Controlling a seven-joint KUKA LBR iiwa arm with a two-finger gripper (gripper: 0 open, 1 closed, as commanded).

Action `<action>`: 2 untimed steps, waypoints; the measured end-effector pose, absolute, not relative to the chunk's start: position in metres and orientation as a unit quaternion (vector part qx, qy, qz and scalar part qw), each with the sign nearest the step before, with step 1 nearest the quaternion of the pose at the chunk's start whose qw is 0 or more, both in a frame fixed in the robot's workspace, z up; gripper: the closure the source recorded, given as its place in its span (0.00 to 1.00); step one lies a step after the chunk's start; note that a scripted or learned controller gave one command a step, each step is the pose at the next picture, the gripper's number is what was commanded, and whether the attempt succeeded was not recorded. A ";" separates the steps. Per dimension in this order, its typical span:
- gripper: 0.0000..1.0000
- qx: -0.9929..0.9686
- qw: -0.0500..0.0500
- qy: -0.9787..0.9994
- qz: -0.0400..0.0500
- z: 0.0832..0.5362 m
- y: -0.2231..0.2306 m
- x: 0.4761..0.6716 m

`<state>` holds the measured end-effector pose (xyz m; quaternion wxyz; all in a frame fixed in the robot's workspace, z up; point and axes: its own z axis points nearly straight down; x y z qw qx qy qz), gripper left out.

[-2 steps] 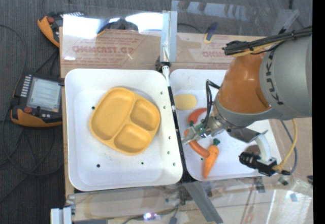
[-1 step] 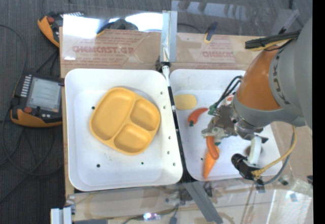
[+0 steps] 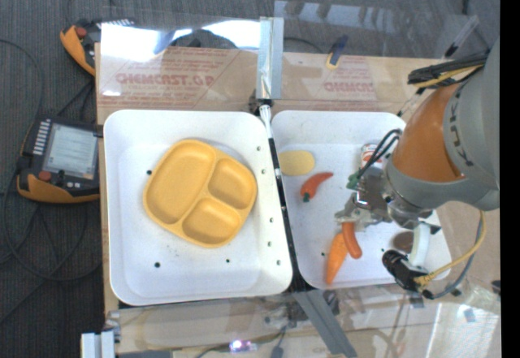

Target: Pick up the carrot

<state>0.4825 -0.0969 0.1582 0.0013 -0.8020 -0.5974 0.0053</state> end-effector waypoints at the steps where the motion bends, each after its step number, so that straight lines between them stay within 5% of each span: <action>1: 1.00 -0.816 0.002 -0.578 0.004 0.180 -0.048 0.484; 2: 1.00 -0.849 0.001 -0.528 0.004 0.179 -0.012 0.484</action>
